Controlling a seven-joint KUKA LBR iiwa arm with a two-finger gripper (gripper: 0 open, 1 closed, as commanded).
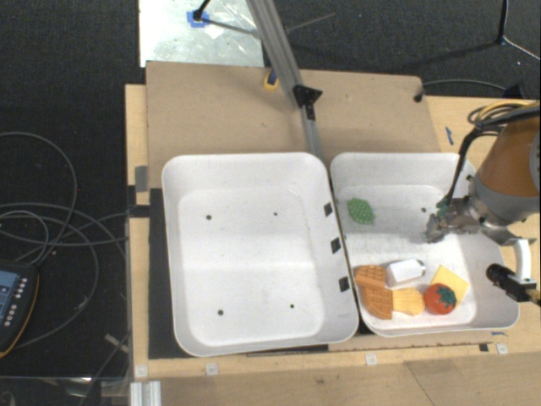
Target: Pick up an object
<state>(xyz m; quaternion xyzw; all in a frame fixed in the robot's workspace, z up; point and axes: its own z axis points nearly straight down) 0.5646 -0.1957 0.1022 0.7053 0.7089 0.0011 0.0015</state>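
**Gripper low in the right bin, toys grouped at the near edge**

Start at the near edge of the right bin (507,315), at about 5 o'clock in your view. There you have the cluster of toys: a waffle (374,290) lying flat nearest the divider, an orange-yellow piece (409,302) touching its right side, and a red tomato with a green top (439,299) just beside that. A white block (405,271) sits on the far side of the waffle and the orange-yellow piece, and a yellow wedge (450,279) lies against the tomato at its 1 o'clock.

Move farther in and you meet the gripper (439,224), down inside the same bin at about 3 o'clock in your view. It sits above the white floor of the bin, apart from the toy cluster. You cannot tell from this angle how its fingers are set, and nothing is visible between them. The grey arm with its orange band (507,163) rises behind it toward the right.

Farther still, near the divider at the gripper's 9 o'clock, a green knobbly piece (361,211) lies alone.

The left bin (182,176) sits touching the right one along the divider.
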